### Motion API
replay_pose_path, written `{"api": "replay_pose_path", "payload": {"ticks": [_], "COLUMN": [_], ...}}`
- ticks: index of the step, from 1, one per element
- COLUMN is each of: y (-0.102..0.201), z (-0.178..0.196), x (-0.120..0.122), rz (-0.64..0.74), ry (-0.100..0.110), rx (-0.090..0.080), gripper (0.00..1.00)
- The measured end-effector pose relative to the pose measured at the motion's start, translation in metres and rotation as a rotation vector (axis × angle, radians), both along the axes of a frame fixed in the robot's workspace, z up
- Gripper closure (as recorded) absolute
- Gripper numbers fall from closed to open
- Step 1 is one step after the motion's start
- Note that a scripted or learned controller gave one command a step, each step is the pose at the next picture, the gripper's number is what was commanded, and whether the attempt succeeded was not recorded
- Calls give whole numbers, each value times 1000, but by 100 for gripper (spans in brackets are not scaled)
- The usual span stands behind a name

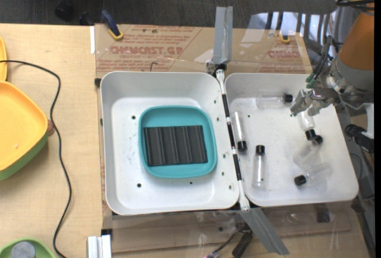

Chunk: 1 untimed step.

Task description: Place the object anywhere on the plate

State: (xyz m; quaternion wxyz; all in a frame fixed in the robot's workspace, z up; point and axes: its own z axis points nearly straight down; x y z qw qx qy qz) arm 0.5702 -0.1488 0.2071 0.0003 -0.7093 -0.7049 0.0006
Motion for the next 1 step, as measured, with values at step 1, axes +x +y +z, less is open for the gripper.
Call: {"api": "replay_pose_path", "payload": {"ticks": [1], "y": [0], "z": [0], "x": [0], "rz": [0], "ry": [0], "rx": [0], "gripper": [0]}}
